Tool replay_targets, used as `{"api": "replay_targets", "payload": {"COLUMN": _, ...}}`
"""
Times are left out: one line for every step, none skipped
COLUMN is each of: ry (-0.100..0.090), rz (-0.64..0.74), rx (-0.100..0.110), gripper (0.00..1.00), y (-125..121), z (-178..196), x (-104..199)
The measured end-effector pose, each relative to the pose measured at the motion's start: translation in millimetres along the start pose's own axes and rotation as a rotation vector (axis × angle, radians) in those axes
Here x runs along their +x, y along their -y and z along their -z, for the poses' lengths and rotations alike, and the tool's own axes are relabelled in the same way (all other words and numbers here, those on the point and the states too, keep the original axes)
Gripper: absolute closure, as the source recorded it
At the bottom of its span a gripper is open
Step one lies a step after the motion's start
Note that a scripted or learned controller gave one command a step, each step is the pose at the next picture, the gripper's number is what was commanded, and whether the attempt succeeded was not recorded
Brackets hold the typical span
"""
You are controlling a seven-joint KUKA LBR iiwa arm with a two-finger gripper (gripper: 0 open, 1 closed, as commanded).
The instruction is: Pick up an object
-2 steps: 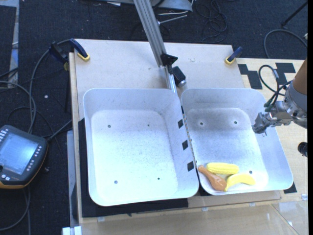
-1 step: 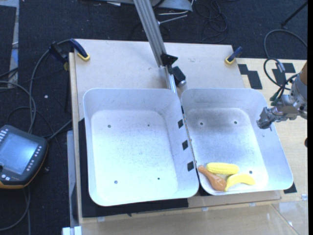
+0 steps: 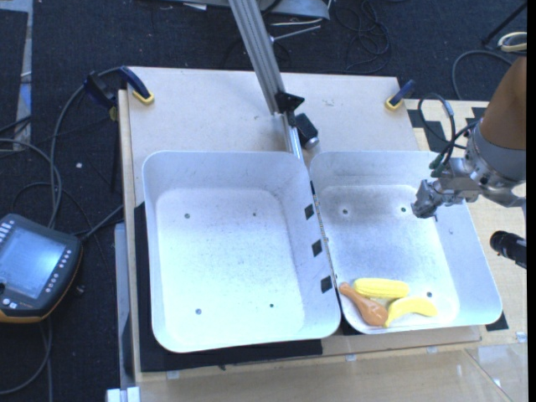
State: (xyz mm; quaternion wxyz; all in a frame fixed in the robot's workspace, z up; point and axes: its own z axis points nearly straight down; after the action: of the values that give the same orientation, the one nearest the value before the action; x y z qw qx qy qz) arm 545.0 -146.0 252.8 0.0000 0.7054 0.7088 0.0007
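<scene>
We see gripper [image 3: 425,201] hovering upper right bin [image 3: 469,249], can't tell jaw state tbh. Yellow toys [image 3: 394,298] jammed in bottom corner; wall might block grab, we reckon.

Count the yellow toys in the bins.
2. A corn cob and a banana lie close together at the right bin's near edge, beside an orange toy. Nothing looks hidden.
</scene>
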Motion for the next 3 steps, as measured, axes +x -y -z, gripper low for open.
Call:
{"api": "replay_targets", "payload": {"ry": 0.0, "rz": 0.0, "rx": 0.002, "gripper": 1.0, "y": 5.5, "z": -12.8, "x": 56.2}}
{"api": "replay_targets", "payload": {"ry": 0.0, "rz": 0.0, "rx": 0.001, "gripper": 1.0, "y": 17.5, "z": -7.9, "x": 106.4}}
{"api": "replay_targets", "payload": {"ry": 0.0, "rz": 0.0, "rx": 0.002, "gripper": 1.0, "y": 23.0, "z": -20.4, "x": 161.0}}
